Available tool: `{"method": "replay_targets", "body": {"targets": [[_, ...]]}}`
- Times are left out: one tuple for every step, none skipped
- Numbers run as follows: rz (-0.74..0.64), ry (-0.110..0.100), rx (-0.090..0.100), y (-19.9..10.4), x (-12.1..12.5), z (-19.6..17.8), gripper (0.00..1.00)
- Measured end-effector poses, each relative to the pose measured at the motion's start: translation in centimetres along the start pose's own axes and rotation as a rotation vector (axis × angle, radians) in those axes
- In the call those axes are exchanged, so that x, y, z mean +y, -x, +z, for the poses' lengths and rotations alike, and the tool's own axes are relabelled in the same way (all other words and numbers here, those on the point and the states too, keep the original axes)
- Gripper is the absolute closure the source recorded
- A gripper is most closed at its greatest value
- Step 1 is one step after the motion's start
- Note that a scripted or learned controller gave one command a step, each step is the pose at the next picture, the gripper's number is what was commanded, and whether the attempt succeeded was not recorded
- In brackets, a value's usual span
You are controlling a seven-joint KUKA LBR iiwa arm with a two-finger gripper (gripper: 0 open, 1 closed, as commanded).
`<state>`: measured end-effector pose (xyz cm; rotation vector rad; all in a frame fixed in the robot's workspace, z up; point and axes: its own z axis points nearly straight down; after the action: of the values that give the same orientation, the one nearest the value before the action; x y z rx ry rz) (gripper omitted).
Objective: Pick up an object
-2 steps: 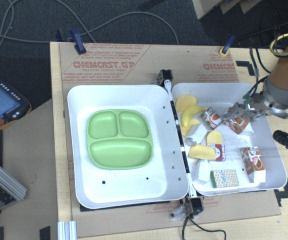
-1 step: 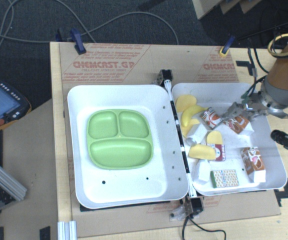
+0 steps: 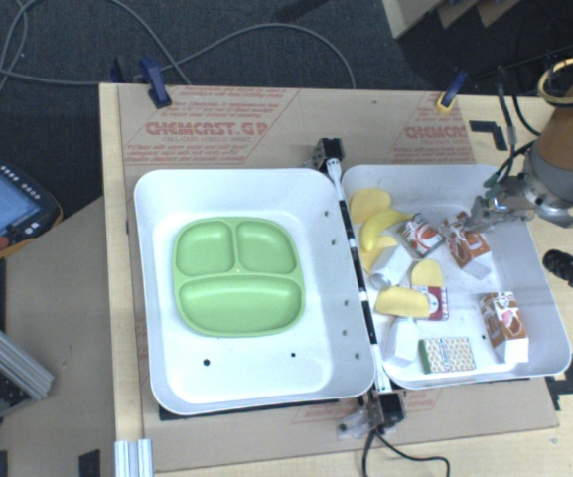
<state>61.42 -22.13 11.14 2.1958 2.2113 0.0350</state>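
From the camera view, my jaws (image 3: pixel 477 214) hang low in the right bin (image 3: pixel 554 338), just beside a small red-and-white carton (image 3: pixel 468 247); apart or together, I cannot tell. I judge this the approach: next, descend squarely over it.

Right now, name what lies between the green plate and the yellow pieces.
In the camera view, the two bins' touching rims lie between the green plate and the yellow pieces.
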Motion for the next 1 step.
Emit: {"method": "replay_targets", "body": {"targets": [[0.001, 0.0, 0.0, 0.02, -0.02, 0.02, 0.0]]}}
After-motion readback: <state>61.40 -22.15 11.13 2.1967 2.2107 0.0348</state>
